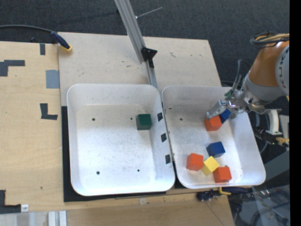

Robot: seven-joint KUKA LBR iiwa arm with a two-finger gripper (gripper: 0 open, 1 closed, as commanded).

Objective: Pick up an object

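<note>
Standing by the bench: two shallow white plastic bins, left bin (80,173) and right bin (249,164), side by side. Grey arm with orange band (268,69) enters from three o'clock, over the right bin's upper corner. Two-finger gripper (220,110) low in that bin; whether it is parted, clenched or gripping anything I cannot tell.

Contents, right bin: small orange cube (213,123) touching or just beside the gripper at its seven o'clock; blue block (225,115) partly hidden behind it. Loose cluster toward six o'clock: blue cube (216,149), two orange cubes (194,162) (222,174), yellow cube (210,165). Left bin: dark green cube (144,121).

Advice: centre squarely over one cube, avoiding the neighbour, before closing.
</note>
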